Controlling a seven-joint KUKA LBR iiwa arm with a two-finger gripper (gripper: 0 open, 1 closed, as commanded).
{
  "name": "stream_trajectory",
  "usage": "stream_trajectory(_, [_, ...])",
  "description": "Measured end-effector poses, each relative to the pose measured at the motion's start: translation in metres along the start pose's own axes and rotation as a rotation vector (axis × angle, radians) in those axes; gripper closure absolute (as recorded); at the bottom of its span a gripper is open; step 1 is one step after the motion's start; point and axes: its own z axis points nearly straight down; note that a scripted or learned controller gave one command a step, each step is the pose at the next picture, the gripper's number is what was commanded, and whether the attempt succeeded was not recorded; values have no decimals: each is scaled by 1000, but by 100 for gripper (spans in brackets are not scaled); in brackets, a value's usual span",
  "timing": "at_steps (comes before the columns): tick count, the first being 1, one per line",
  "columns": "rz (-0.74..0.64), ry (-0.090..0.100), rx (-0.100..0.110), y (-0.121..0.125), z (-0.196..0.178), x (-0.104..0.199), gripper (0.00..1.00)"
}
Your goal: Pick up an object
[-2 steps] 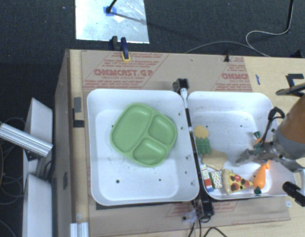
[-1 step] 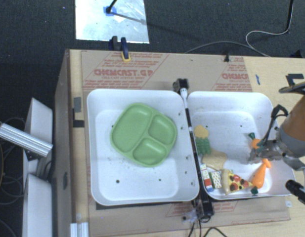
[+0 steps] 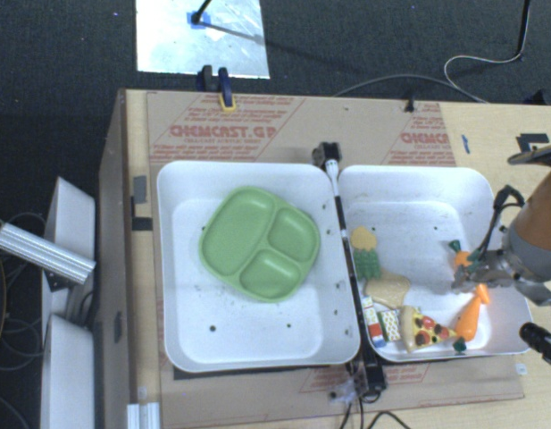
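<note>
The right bin [image 3: 418,195] holds toy food. A corn cob [image 3: 365,250] lies by its left wall, a tan bread slice [image 3: 388,287] sits below it, and a pizza slice [image 3: 425,329] and a small packet [image 3: 382,324] rest near the front edge. An orange carrot [image 3: 471,315] lies at the front right, and a smaller orange piece [image 3: 460,257] sits just above it. My gripper [image 3: 476,278] comes in from the right and hovers low over the carrot's upper end, between the two orange pieces. Nothing visibly sits between its fingers.
The left bin [image 3: 181,239] holds a green divided plate [image 3: 260,242]. A black clamp [image 3: 329,156] sits at the top of the divider between the bins. The arm's grey body [image 3: 534,231] covers the right bin's right wall.
</note>
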Motion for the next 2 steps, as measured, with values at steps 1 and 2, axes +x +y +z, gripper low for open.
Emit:
stream_trajectory(1, [0,-1,-2,1,-10,0,100])
stream_trajectory(2, [0,0,-2,1,-10,0,0])
